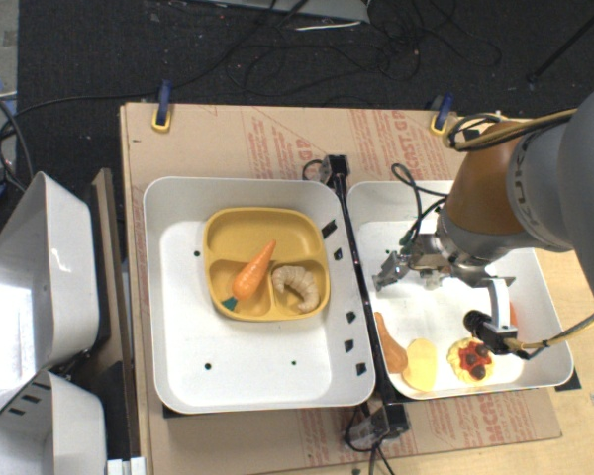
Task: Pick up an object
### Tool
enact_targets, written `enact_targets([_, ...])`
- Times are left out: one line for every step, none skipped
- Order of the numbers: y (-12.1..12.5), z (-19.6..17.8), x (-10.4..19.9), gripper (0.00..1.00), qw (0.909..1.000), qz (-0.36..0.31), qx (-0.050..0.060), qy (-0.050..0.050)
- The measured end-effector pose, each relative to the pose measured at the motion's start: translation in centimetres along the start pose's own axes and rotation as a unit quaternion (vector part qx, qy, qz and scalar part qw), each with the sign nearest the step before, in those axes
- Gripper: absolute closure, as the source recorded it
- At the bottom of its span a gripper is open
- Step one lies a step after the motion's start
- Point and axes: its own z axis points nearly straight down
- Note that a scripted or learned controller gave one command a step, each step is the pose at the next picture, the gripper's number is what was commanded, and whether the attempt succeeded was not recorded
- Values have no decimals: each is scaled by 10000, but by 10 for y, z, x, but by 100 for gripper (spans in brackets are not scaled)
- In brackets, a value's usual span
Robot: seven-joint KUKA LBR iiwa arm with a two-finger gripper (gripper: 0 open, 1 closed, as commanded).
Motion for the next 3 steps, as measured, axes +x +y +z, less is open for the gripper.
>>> enact_targets([1,-11,0,100,10000,8,-11,-1])
enact_targets([2,-53,1,100,10000,-14,-34,-7])
enact_targets([3,-117,2,100,10000,-21,-46,-9])
